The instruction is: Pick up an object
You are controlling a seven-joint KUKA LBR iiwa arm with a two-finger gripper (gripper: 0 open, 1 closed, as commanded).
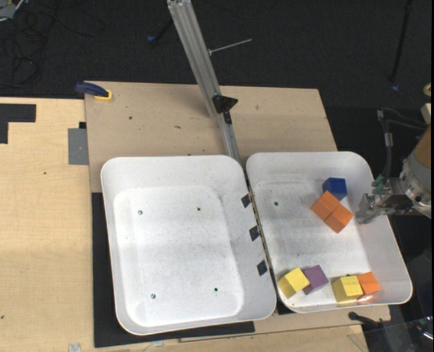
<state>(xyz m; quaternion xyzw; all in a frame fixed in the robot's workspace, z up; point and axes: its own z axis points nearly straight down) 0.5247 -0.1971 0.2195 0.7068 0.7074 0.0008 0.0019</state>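
Note:
The right bin (393,251) holds several blocks. An orange block (331,210) lies in its upper right part, with a blue block (335,187) just behind it. Along the front wall sit a yellow block (293,281), a purple block (315,276), a second yellow block (347,288) and a small orange block (368,283). My gripper (369,208) hangs at the bin's right rim, just right of the large orange block, with nothing seen between its fingers.
The left bin (118,189) stands beside the right one, joined by black clips (254,232). A slanted aluminium rail (201,64) rises behind the bins. A blue and yellow clamp (94,90) sits at the bench's far left corner.

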